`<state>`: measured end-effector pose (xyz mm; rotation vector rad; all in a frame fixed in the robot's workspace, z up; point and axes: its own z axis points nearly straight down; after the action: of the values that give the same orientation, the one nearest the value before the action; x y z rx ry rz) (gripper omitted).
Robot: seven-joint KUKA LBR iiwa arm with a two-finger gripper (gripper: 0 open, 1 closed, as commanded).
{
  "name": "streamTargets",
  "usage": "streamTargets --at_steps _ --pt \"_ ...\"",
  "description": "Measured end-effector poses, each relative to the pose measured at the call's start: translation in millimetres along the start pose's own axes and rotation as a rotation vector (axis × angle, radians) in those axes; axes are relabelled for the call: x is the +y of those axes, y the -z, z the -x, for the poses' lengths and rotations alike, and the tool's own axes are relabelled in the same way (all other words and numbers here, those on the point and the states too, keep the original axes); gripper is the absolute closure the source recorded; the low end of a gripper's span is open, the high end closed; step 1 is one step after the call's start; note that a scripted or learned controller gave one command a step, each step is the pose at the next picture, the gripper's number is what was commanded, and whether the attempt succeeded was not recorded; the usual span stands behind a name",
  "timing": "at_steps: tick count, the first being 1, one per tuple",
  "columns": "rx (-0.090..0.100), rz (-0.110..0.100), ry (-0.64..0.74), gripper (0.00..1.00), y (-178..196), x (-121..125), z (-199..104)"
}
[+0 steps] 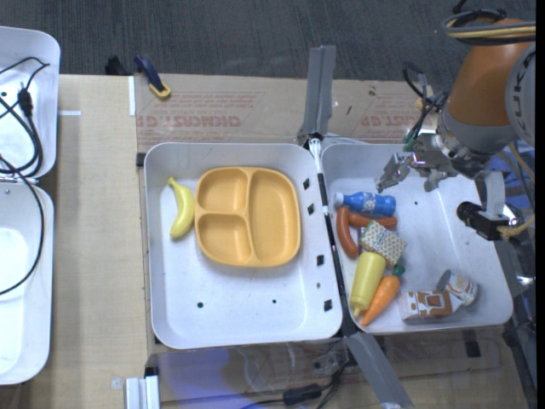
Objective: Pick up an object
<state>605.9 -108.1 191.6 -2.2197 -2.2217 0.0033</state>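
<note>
My gripper [415, 173] hangs over the back of the right bin [434, 228], with nothing between its open fingers. Just in front and to its left lies a small blue-and-white bottle [366, 202]. Below the bottle are a red sausage [347, 231], a checkered packet [383, 242], a yellow cylinder [368, 279] and an orange carrot [381, 299]. A small brown-and-white carton [438, 299] lies at the bin's front right.
The left bin [170, 296] holds a yellow divided plate [249, 216] and a banana [180, 209] at its left. A grey divider post [319, 92] rises between the bins at the back. A blue-and-yellow clamp [151, 77] lies on the cardboard behind.
</note>
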Motion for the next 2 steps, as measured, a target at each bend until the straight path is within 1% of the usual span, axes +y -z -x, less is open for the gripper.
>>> streamTargets --at_steps 1,2 --pt "-0.001 -0.001 0.0 1.0 8.2 0.2 0.6" --pt "-0.001 -0.001 -0.001 0.0 8.2 0.1 0.6"
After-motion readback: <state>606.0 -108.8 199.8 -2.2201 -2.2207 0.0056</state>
